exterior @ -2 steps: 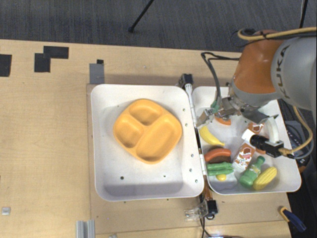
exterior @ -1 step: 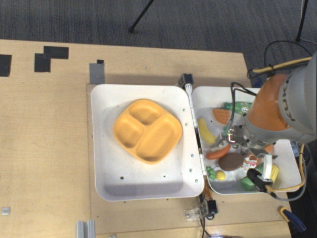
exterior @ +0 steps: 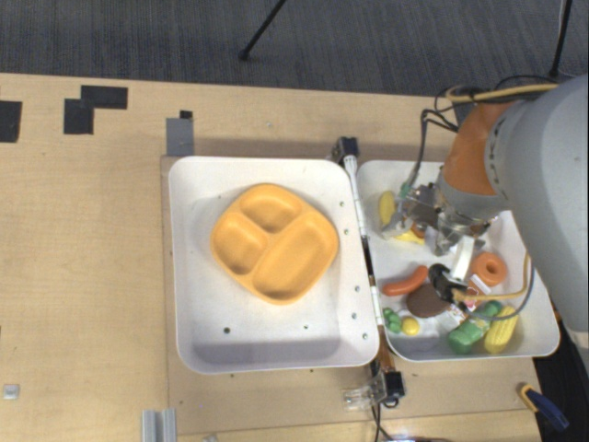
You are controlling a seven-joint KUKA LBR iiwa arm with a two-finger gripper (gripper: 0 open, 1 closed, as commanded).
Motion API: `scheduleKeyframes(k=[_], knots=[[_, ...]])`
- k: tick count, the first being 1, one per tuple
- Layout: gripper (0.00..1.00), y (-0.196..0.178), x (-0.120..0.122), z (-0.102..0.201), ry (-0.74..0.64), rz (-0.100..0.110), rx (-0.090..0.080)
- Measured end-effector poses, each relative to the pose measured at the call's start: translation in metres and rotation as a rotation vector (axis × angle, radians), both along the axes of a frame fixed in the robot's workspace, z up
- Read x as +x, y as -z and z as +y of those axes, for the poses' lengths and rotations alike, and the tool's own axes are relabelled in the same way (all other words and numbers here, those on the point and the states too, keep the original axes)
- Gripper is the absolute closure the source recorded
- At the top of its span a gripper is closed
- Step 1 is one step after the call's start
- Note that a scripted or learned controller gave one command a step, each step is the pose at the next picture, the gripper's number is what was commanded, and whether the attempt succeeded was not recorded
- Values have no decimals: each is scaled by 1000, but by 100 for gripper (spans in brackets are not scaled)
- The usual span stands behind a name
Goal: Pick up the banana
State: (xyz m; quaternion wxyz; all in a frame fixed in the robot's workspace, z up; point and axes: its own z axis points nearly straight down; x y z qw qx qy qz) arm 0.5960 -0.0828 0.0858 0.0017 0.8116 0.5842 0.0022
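The banana [exterior: 386, 209] is a small yellow piece lying in the upper left part of the right bin [exterior: 534, 343], near its left wall. More yellow shows just below the gripper, and I cannot tell whether it belongs to the banana. My gripper [exterior: 422, 217] hangs low over the right bin, just right of the banana and partly over it. The grey arm with its orange band comes in from the right and hides the bin's upper right part.
The left bin [exterior: 198, 339] holds an orange divided plate [exterior: 273, 240]. In the right bin lie a red sausage [exterior: 403, 284], a brown disc [exterior: 423, 304], an orange ring [exterior: 490, 269], a corn cob [exterior: 502, 331], a green piece [exterior: 466, 337] and small green and yellow bits [exterior: 398, 322].
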Motion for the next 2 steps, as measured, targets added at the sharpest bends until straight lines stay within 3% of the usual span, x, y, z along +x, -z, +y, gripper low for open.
scheduleKeyframes(k=[1, 2], knots=[[100, -12, 1, 0, -8, -3, -1], [100, -100, 70, 54, -74, 1, 0]])
